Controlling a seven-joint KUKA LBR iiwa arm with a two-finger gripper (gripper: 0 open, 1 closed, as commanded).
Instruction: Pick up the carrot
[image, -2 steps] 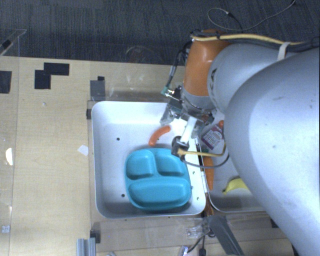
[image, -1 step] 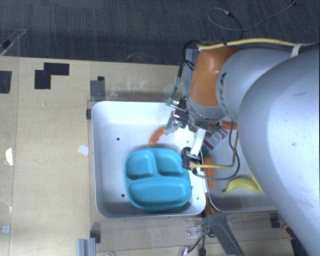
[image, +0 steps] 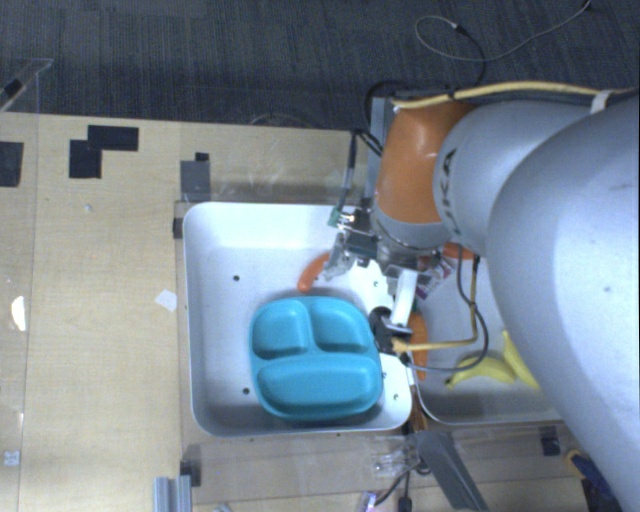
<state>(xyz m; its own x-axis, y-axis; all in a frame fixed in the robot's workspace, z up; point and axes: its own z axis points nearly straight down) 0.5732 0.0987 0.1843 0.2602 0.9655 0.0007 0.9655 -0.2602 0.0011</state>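
- Since just an orange end of the carrot pokes out, my read of it is partial: it lies on the floor of the left bin, just far of the blue plate and just left of the gripper, which covers the rest.
- It is likely light and stiff, probably a smooth toy or a firm vegetable; either way it should not crush, but a rounded, tapering body can roll or squirt out of a pinch.
- Best hold, I judge, is across the thick middle, square to its long axis, not at the thin tip.
- The gripper hangs low over the bin's far right part; whether it is open or closed I cannot tell, and nothing shows that it has the carrot.
- A second orange patch sits by the wall between the bins; I cannot tell what it is.
- The bin floor is smooth white, so the carrot may slide when nudged.
- Room is tight: the plate's rim crowds the near side, the bin's right wall is close, and cables trail near the wrist.
- In the right bin lies a banana, well apart from the carrot.
- Pale wooden bench lies to the left; the arm looms over the right.
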